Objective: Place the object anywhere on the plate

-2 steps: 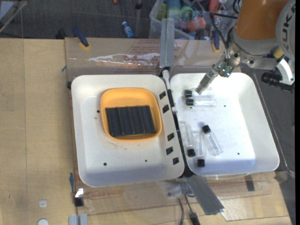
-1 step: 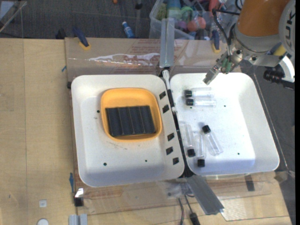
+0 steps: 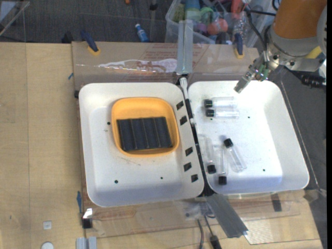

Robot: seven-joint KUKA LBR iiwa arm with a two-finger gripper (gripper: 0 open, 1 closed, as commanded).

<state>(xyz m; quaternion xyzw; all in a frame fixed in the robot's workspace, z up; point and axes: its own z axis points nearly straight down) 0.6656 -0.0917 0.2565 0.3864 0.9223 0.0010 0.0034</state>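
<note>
A black ribbed rectangular block [image 3: 144, 133] lies flat in the middle of the orange plate [image 3: 142, 104], which sits in the left bin [image 3: 98, 139]. My gripper [image 3: 242, 85] hangs over the far edge of the right bin [image 3: 270, 139], well to the right of the plate and apart from the block. It points down and to the left, and nothing shows at its tip.
Several clear vials with black caps lie in the right bin: a pair [image 3: 220, 108] at the back, others [image 3: 232, 153] nearer the front by the divider [image 3: 188, 134]. A crate of coloured clutter [image 3: 218, 9] stands behind the bins.
</note>
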